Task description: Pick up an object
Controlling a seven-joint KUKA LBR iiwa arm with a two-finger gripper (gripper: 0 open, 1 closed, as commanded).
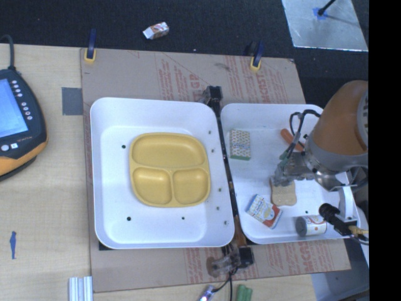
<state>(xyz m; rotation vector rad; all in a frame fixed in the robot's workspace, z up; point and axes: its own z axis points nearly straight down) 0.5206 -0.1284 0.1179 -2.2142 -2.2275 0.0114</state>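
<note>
Wooden bench up front with cardboard under both bins, gripper low in the right bin over a tan sponge, can't tell its grip, dark floor beyond.

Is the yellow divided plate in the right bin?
No, the yellow divided plate lies in the left bin.

divided tray in left bin; packets in right bin.

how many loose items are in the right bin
4, maybe more hidden under the arm: patterned sponge upper left, tan block at the gripper, small carton lower left, grey cylinder along the near edge.
</note>
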